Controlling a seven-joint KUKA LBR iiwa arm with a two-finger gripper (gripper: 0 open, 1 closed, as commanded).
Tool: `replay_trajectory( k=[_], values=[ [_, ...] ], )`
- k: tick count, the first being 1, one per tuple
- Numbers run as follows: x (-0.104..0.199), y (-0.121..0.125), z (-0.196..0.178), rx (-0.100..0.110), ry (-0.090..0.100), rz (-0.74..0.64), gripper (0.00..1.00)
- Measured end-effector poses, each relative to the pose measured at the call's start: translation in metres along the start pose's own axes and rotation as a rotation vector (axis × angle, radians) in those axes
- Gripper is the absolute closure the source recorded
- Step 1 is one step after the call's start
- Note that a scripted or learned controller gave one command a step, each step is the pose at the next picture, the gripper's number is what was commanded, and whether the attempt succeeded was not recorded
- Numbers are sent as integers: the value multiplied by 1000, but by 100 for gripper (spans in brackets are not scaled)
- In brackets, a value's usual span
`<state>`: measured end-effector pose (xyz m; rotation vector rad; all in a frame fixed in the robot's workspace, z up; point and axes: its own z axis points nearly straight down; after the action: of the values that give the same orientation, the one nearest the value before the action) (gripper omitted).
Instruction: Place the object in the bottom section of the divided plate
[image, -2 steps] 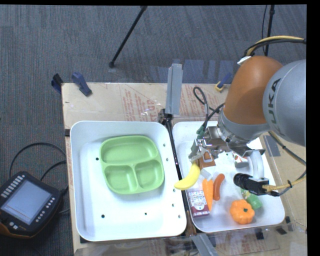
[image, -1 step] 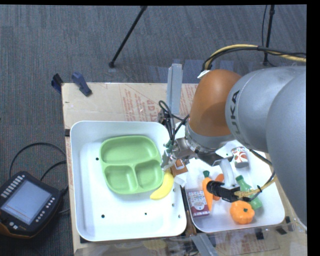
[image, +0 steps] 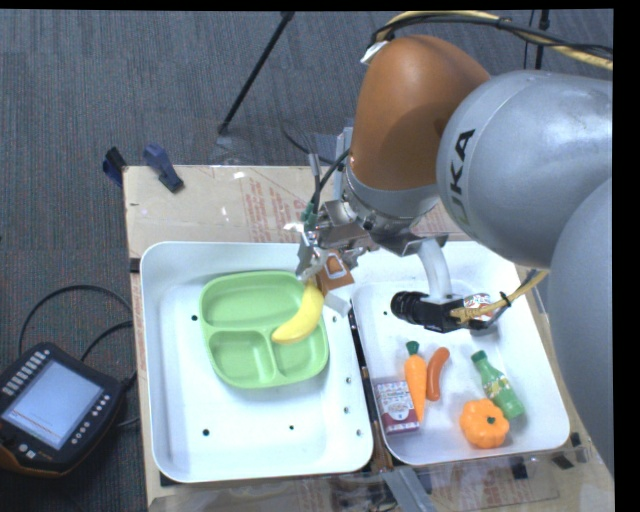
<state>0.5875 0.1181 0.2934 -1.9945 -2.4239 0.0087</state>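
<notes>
A green divided plate lies in the left white bin. It has one wide section at the back and two smaller ones at the front. A yellow banana slants over the plate's right side, its lower end above the front right section. My gripper is at the banana's upper end, by the plate's right rim. Its fingers are shut on the banana's tip.
The right bin holds a carrot, a reddish sausage, a green bottle, an orange pumpkin and a red box. A pendant lies left of the bench.
</notes>
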Motion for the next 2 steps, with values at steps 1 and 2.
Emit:
replay_trajectory(
  k=[1, 2],
  values=[
    [31, -57, -24, 1, -1, -43, 100],
    [-15, -45, -57, 0, 0, -200, 100]
  ],
)
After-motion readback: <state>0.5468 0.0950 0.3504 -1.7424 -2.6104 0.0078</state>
